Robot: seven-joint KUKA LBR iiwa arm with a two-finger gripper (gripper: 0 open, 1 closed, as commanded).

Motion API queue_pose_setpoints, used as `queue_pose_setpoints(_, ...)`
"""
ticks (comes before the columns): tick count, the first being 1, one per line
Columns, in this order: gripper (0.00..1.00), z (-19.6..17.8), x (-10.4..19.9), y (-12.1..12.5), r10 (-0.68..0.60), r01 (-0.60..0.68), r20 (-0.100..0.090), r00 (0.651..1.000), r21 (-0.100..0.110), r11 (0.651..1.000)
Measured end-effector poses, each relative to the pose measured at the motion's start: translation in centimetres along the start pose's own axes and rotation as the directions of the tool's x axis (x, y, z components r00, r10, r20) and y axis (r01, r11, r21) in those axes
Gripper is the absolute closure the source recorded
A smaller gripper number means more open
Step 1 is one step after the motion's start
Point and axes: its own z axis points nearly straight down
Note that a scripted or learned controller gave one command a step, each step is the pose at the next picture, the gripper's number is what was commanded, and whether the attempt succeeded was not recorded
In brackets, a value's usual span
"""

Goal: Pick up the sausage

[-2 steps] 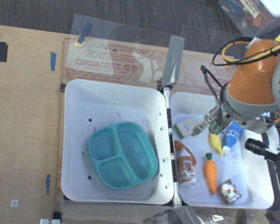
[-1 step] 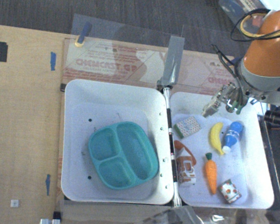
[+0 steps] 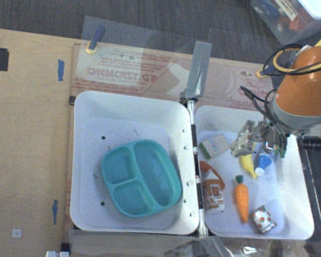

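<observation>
In the camera view the gripper (image 3: 255,143) hangs low at twelve o'clock in the right bin (image 3: 305,219), whether spread or pressed together I cannot tell, with the brown sausage (image 3: 208,172) lying loose at nine o'clock against the dividing wall, seemingly unclaimed

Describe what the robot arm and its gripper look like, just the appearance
The arm has a rounded orange segment over a grey wrist ring, with a black cable looping around it and a yellow tube behind it. Below hangs a small silvery metal gripper of exposed mechanical parts and thin dark wires.
</observation>
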Motion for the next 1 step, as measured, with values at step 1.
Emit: queue_pose_setpoints(1,1.00,-5.61,1.77,0.94,0.394,-0.394,0.003,0.919,0.000,0.919)
